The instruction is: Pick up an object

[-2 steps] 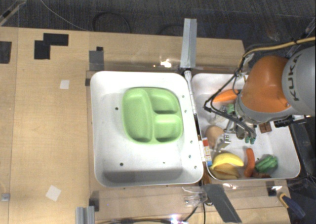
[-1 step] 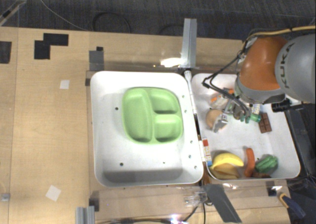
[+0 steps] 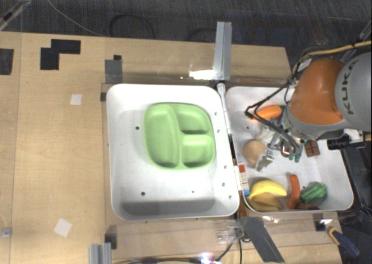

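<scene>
The right bin [image 3: 343, 170] holds several objects. A beige rounded piece [image 3: 253, 152] lies near its left wall, and an orange piece [image 3: 268, 111] lies farther back. Along the front lie a yellow banana [image 3: 267, 190], a red piece [image 3: 294, 189] and a green piece [image 3: 314, 192]. A small brown block [image 3: 312, 148] lies by the wrist. My gripper [image 3: 280, 152] hangs low over the bin's middle, just right of the beige piece. It looks open, with nothing between its fingers. The arm's orange band [image 3: 317, 91] hides the back of the bin.
The left bin [image 3: 122, 141] holds a green divided plate [image 3: 177, 135]. A metal post [image 3: 223, 50] stands behind the wall where the two bins meet. Bare wooden bench [image 3: 52, 158] stretches to the left.
</scene>
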